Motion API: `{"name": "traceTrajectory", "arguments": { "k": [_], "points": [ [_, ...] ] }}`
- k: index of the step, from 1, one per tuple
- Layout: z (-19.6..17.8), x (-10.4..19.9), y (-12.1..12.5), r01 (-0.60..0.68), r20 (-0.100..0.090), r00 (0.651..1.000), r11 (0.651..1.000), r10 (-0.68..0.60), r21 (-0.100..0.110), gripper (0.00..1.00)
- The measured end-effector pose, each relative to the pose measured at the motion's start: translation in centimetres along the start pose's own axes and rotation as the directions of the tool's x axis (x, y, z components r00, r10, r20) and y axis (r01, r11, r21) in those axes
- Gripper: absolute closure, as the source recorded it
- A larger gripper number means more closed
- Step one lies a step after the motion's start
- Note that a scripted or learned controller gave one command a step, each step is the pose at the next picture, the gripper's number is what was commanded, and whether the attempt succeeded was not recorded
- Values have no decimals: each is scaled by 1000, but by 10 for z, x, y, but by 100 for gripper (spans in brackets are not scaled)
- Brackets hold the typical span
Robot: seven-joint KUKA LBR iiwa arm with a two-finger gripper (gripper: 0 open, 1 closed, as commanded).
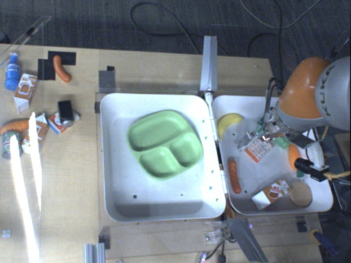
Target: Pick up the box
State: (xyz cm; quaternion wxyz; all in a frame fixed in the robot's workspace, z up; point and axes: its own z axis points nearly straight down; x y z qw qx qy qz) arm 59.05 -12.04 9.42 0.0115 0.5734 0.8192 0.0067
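Note:
In the right bin [324, 204], a small orange and white box [257, 150] lies tilted near the middle. My gripper [264, 137] hangs right over its upper edge, under the grey wrist and orange band of the arm [305, 95]. Whether it touches the box I cannot tell. A second small carton [272, 193], brown and white, lies near the bin's front wall, apart from the gripper.
The right bin also holds a yellow fruit [229, 123], a red sausage [234, 175], an orange carrot [294, 155] and a brown round thing [300, 194]. A green divided plate [164, 143] sits in the left bin [115, 201]. Loose items lie on the bench at far left.

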Motion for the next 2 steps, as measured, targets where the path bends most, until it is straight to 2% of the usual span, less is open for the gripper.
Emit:
{"name": "traceTrajectory", "arguments": {
  "k": [1,2],
  "points": [
    [-12,-4,4,0,11,1000,1000,0,-10,100],
    [-90,67,-3,64,-11,998,998,-64,19,100]
  ]
}}
